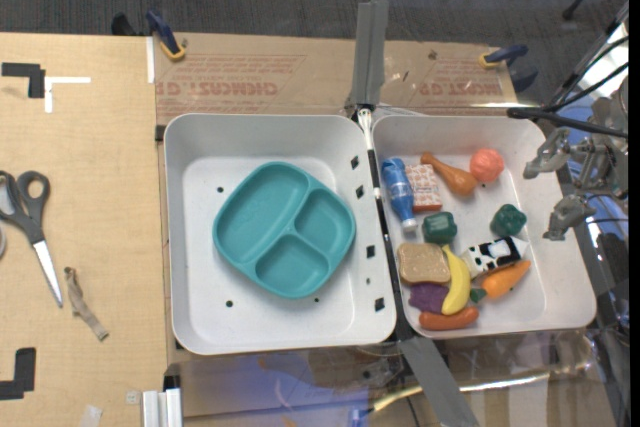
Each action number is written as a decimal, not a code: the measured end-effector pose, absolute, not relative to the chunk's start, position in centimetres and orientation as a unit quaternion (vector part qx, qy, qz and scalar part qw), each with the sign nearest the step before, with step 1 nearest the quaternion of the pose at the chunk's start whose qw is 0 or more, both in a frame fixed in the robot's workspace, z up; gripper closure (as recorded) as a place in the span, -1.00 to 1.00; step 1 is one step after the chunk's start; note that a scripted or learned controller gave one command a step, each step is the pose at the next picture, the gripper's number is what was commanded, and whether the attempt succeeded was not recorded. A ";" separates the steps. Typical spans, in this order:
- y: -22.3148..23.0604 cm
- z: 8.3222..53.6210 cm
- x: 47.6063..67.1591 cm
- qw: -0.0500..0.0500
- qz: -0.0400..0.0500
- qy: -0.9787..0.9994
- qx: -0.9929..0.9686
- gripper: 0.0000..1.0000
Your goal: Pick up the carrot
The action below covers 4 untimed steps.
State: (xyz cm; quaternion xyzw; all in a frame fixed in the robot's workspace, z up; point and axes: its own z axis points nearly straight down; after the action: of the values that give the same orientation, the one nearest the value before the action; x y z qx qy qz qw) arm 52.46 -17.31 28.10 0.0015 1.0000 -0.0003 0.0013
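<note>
The carrot lies untouched near the front right corner of the right bin, just beside a small black-and-white cow figure and close to the banana. The end effector hangs over the bin's right rim, apart from the carrot and gripping nothing (whether its fingers are spread or closed cannot be told from this slant). By this showing, the pick has not begun: approach, descent, grasp and lift all remain. The teal divided plate sits in the left bin.

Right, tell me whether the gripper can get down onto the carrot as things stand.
Probably yes. The carrot lies on top near the right bin's edge, uncovered, though the toy cow touches it. The gripper sits close by.
</note>
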 end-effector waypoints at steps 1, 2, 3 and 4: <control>-19.4 15.3 49.8 0.001 0.000 0.999 0.054 -1.00; -18.6 10.9 49.1 0.023 -0.006 0.998 0.066 -1.00; -15.6 9.6 48.2 0.007 -0.001 0.997 0.083 -1.00; -17.9 11.7 47.9 0.002 0.000 0.977 0.213 -1.00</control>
State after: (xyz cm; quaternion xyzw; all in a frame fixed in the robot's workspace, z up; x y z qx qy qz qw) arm 47.91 -17.92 11.65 0.2129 0.9771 -0.0002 0.0020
